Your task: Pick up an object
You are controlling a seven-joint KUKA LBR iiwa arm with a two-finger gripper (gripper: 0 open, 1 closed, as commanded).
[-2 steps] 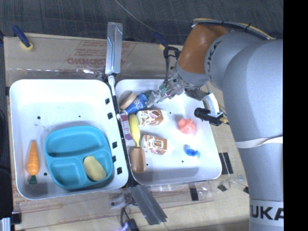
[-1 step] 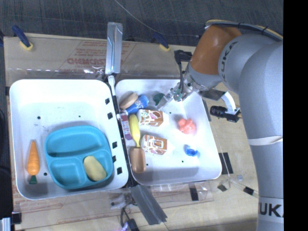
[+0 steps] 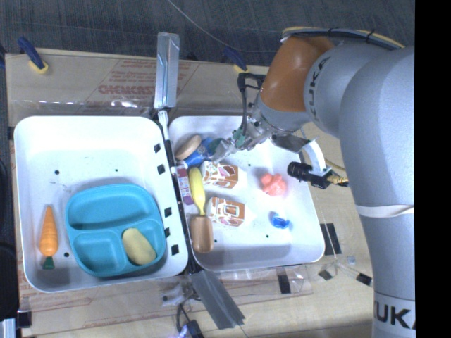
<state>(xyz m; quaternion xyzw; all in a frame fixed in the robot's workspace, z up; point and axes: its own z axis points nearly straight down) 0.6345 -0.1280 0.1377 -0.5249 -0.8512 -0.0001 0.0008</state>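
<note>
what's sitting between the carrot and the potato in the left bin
The blue divided tray: the carrot lies outside its left edge, the potato in its lower right compartment.

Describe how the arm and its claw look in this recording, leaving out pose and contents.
The arm is thick, rounded and light grey, with a glossy orange band above the wrist. Black "KUKA" lettering marks its lower section. Thin dark cables run beside the wrist. The claw is small, metallic grey and slender.

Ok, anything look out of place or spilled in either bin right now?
Nothing looks spilled or broken. The right bin is crowded along its left wall: a banana, a bread roll and a brown piece lie packed beside the divider. The carrot lies loose in the left bin, outside the blue tray.
</note>
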